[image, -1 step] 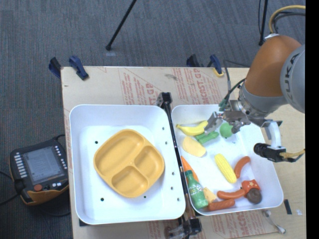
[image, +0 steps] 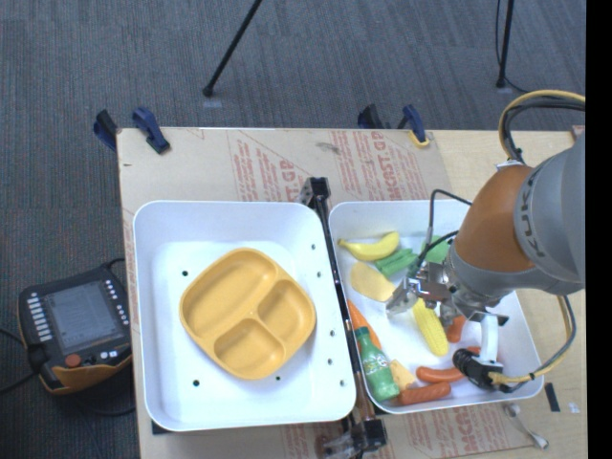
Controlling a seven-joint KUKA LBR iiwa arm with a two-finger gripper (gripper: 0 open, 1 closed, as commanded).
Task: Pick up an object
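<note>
1. Camera view: the gripper (image: 424, 295) hangs low inside the right bin (image: 535, 352), among the toy food; whether it is spread or pressed together cannot be told, as the wrist hides most of it.
2. A corn cob (image: 430, 327) lies just below the gripper, a pale yellow piece (image: 370, 281) just to its left, and a banana (image: 371, 248) near the bin's far side.
3. A green bottle (image: 377, 363) and a sausage (image: 439, 374) lie toward the near rim.
4. The left bin (image: 163, 247) holds a yellow divided plate (image: 248, 311).
</note>
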